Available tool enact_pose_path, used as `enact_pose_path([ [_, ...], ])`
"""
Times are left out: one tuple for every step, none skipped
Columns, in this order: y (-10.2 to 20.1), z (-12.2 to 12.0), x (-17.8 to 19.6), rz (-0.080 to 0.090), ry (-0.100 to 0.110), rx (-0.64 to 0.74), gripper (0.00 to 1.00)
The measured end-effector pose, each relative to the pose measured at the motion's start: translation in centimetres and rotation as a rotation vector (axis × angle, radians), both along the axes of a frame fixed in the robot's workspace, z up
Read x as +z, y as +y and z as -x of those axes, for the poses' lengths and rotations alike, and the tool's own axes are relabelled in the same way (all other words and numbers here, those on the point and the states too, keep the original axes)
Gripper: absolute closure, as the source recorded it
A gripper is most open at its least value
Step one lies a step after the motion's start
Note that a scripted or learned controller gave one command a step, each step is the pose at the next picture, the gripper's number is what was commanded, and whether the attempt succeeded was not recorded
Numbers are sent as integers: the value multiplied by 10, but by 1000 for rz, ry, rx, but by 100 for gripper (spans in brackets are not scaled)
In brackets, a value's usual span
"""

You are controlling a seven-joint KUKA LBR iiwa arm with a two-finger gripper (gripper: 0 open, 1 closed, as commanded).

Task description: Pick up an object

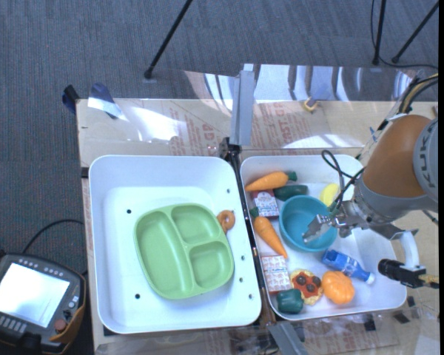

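Camera view shows the gripper low over the right-hand bin, its metal fingertips at the near rim of a blue bowl. Whether those fingers are spread or closed I cannot tell; they read as one small bright shape against the bowl's edge, and nothing is clearly between them. No object is plainly held, so the pick looks not yet made.

The bowl is the nearest candidate, directly under and just beyond the gripper. The likely trouble is its rim: a thin, curved, slippery wall gives a two-finger grasp little to bite on, and the bowl could tip or skid sideways into its neighbours if only one finger makes contact.

Those neighbours crowd close. On the gripper's side toward the other bin lies a carrot, touching or nearly touching the bowl, with a second carrot and a dark green vegetable beyond the bowl's far rim. A yellow piece sits just past the gripper on the far side. Nearer the camera, a blue bottle lies just beside the gripper, then an orange fruit and a small pizza toy. A descent slightly off could nudge the bottle or close on two things at once.

Well apart, in the left bin, a green divided tray and a small donut sit out of the way.
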State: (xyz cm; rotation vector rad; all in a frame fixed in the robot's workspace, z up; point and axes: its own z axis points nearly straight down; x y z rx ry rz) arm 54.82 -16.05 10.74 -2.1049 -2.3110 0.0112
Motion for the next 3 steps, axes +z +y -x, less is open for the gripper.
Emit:
enact_pose_path([
  [-5,51,-22,3,-11,-59,0],
  [-50,62,-8,2,-11,-220,0],
  [-51,63,1,0,-10,-226,100],
])
